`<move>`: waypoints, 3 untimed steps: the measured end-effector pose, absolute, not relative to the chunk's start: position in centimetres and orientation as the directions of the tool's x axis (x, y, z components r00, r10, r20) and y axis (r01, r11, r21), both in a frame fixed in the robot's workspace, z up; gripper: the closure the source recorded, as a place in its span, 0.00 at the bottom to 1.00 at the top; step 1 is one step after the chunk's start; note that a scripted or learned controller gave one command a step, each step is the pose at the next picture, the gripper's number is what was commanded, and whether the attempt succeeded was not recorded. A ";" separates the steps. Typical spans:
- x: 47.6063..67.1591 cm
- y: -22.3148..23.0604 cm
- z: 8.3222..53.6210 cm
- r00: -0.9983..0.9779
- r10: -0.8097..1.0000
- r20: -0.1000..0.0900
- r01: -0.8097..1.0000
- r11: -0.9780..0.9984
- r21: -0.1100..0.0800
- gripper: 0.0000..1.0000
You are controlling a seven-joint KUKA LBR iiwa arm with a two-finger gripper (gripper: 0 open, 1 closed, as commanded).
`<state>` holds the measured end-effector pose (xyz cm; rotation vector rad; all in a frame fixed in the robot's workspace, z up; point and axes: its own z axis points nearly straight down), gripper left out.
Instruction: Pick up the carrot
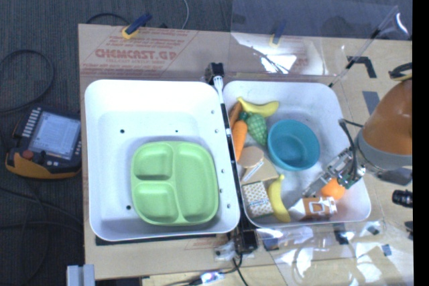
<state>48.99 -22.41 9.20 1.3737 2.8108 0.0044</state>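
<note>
1. Gripper (333, 179): low at the right bin's (348, 110) near right corner, beside a small orange item (333, 189); whether it is apart or together, cannot tell.
2. Carrot (238, 137): against that bin's left wall, unheld.
3. Step: approach; next, a reach leftward.

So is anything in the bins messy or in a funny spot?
Yes. The toy food is heaped along the left wall of the right bin: the carrot leans against that wall and a banana lies across the pile. The green plate lies neatly in the left bin.
</note>
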 end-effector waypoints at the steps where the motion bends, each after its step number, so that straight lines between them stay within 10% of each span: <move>1: 49.3 -22.4 10.1 -0.616 0.788 -0.016 0.788 0.616 0.013 1.00; 2: 49.2 -22.4 10.0 -0.616 0.788 -0.013 0.788 0.616 0.012 0.00; 3: 49.4 -21.7 9.3 -0.416 0.909 -0.004 0.909 0.416 0.020 0.00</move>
